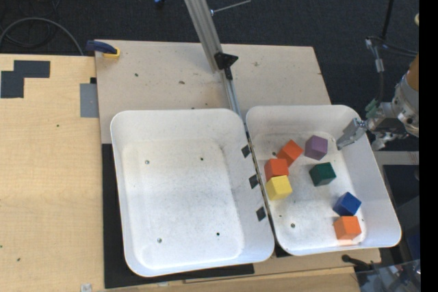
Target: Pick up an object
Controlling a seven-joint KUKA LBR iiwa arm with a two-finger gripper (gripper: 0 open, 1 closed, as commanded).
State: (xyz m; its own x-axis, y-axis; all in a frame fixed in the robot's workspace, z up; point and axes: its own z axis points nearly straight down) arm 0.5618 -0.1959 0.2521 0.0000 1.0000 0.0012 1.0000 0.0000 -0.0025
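Camera view | right bin: 3 orange, 1 yellow, 1 purple, 1 green, 1 blue block | gripper: state unclear

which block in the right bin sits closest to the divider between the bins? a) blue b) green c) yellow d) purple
c: the yellow block lies at the right bin's left side by the divider, while the purple block, green block and blue block lie farther right.
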